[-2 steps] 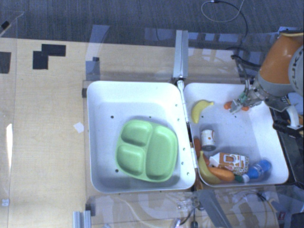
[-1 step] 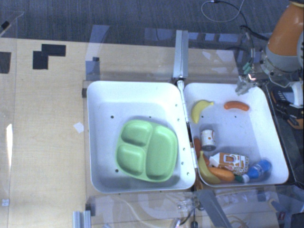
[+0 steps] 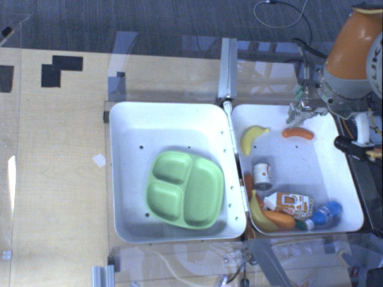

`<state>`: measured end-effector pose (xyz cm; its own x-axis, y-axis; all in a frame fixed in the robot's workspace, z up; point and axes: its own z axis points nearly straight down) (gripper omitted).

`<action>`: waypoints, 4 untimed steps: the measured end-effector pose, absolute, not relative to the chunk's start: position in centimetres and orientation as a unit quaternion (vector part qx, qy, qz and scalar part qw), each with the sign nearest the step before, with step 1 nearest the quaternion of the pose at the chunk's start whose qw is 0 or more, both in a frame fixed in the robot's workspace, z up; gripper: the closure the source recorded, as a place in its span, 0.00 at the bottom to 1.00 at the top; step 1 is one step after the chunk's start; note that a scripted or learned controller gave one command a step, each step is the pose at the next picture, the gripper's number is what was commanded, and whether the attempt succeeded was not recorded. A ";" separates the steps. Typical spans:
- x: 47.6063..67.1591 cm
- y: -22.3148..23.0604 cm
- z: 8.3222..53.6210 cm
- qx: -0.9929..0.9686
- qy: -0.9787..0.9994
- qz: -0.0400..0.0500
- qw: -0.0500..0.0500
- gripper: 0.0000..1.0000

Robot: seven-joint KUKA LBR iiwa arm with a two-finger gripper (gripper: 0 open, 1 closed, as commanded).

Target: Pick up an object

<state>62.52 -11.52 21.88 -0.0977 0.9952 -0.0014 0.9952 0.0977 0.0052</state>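
The sausage, judged to be the target, is seen in the right bin, right of the green tray and the banana. Just above the sausage the gripper is hung, nothing seen held; probably placed there for a descent.

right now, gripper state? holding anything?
Gripper: cannot tell open or shut. It sits above the hot dog in the right bin; nothing visibly held.
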 end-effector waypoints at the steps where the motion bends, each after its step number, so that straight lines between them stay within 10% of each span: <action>1: 65.2 -17.9 25.4 0.692 0.722 0.002 0.004 1.00; 2: 63.7 -10.3 22.9 0.750 0.662 0.001 0.001 1.00; 3: 67.0 -15.6 23.9 0.724 0.690 0.002 0.003 1.00; 4: 67.0 -10.2 22.2 0.772 0.636 0.002 0.002 1.00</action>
<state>66.99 -10.20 22.16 0.1921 0.9814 0.0006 0.9814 -0.1921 0.0046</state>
